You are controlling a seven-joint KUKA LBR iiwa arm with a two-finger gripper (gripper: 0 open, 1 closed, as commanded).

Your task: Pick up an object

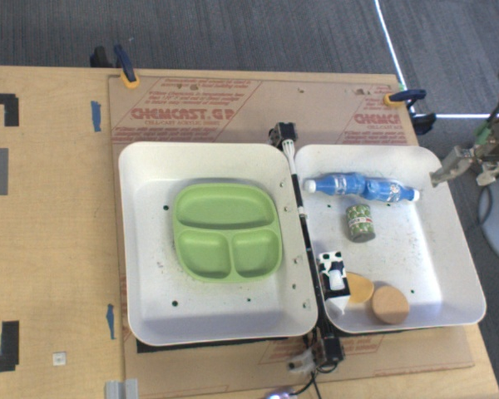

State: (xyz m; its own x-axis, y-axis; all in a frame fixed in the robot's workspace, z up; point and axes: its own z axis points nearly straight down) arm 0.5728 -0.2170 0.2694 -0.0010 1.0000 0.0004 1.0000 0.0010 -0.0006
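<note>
While the gripper [454,166] sits at the right bin's [449,248] upper right rim, you can't tell its finger state. Your objects lie in that bin: blue bottle [362,187], green can [360,222], cow toy [333,273], wooden pieces [389,303]. Green tray [227,231] in left bin [150,223].

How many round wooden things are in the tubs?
2, both in the front of the right bin: one wooden block and a flatter wooden disc touching its left side.
</note>
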